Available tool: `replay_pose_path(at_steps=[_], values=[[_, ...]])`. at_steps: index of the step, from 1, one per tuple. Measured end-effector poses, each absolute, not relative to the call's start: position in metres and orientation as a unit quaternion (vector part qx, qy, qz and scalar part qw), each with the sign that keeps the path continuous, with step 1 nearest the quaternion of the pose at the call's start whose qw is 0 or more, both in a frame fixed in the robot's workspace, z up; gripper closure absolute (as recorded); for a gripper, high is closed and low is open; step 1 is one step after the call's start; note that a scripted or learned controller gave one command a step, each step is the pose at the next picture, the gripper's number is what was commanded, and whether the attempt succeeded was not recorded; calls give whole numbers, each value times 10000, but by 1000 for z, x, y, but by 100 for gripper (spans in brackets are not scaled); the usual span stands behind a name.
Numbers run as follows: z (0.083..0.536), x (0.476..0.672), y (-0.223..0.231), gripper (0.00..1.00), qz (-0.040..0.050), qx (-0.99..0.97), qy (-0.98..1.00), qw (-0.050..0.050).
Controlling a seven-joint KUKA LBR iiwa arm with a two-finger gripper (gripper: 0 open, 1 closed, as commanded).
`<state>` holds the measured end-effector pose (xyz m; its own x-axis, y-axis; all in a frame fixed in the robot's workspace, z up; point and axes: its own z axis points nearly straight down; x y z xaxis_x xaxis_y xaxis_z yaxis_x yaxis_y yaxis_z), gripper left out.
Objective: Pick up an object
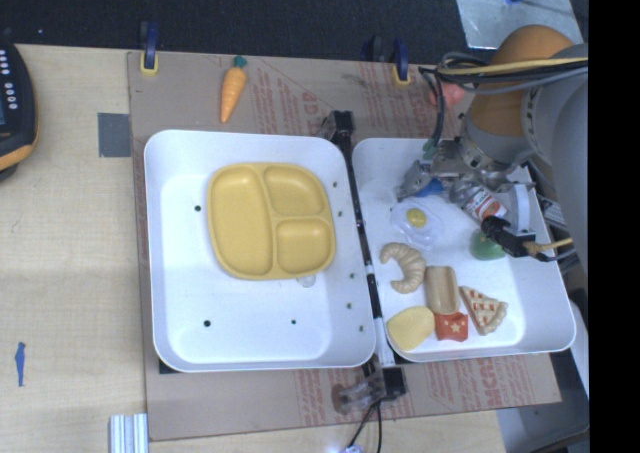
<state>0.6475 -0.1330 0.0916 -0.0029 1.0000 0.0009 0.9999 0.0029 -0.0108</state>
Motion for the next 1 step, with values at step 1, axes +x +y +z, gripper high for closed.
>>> replay_pose_path(at_steps=[1], values=[[92, 616, -118, 0, 24, -7061, -7081, 25]])
